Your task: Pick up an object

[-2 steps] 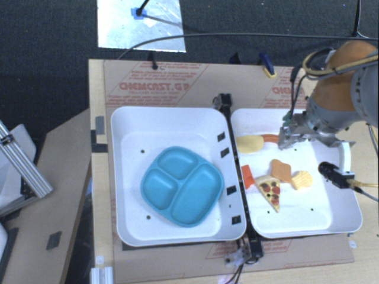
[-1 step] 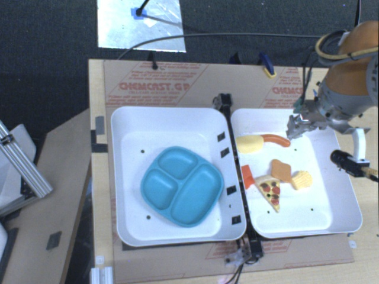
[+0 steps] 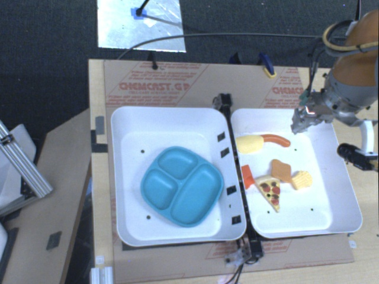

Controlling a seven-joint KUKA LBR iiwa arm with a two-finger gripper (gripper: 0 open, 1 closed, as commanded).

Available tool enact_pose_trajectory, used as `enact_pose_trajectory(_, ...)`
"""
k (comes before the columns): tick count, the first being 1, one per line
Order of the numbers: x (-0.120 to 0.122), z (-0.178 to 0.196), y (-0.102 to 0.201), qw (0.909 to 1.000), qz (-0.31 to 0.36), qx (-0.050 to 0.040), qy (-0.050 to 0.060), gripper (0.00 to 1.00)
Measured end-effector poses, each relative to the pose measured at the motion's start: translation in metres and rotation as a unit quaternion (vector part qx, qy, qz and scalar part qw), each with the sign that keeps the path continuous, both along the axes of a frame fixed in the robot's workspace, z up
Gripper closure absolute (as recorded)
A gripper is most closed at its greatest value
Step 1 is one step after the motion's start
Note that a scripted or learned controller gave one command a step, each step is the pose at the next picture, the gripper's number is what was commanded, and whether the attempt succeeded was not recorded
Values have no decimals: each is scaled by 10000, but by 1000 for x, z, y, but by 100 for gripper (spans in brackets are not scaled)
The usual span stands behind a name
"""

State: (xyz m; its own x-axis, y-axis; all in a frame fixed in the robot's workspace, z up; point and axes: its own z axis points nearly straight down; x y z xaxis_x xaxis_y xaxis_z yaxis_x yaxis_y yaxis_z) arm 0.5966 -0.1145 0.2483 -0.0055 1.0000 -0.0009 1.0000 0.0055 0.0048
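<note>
The right bin (image 3: 342, 206) holds several toy foods: a pale yellow piece (image 3: 249, 145) touching an orange-red sausage (image 3: 276, 139), a small red block (image 3: 247, 176), a pizza slice (image 3: 270, 190), a brown toast-like piece (image 3: 281, 170) and a yellow ridged piece (image 3: 302, 180). My gripper (image 3: 301, 122) hangs over the bin's far right part, just right of the sausage's end and apart from it. Nothing shows between its fingers.
The left bin (image 3: 127, 129) holds a blue divided plate (image 3: 181, 184). A black hinge strip (image 3: 234, 164) runs between the two bins. The arm's grey body (image 3: 349, 81) reaches in over the right bin's far corner, with a black part (image 3: 354, 155) beside the right rim.
</note>
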Motion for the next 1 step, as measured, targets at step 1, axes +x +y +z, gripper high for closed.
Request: enact_pose_trajectory(1, 0, -14, 53, 10000, 20, 12, 17, 100)
